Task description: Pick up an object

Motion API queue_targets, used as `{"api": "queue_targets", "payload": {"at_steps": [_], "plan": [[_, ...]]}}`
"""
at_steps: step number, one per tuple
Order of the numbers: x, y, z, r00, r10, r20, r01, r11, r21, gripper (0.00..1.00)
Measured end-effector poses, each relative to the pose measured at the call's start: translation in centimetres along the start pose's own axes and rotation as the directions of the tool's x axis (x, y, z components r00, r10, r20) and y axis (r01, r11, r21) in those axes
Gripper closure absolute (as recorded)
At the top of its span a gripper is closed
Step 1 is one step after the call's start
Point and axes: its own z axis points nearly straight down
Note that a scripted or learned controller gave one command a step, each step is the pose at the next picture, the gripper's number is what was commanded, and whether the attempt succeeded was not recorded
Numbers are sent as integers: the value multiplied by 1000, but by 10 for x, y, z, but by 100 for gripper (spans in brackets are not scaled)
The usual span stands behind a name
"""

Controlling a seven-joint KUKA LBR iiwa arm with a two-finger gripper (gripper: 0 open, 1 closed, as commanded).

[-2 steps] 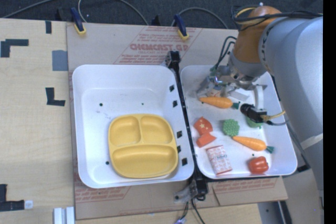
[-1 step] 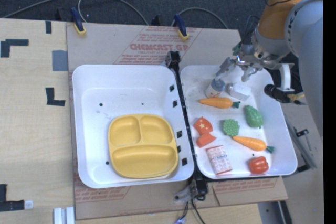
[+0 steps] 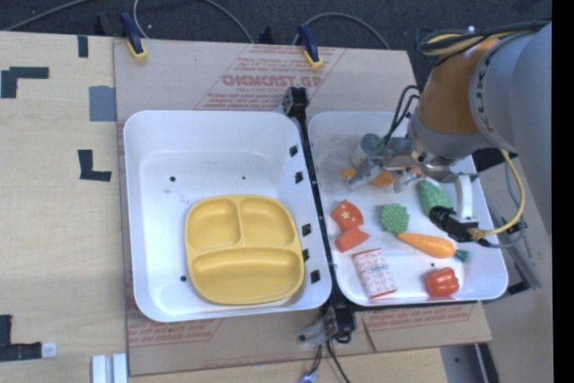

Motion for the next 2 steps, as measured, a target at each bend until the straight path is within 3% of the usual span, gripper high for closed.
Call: {"api": "queue_targets", "payload": {"at_steps": [1,2], "plan": [[11,68,24,1000,-4,-5,4,1000,-3,0],[27,31,29,1000,-1,1,1,1000,-8,0]]}}
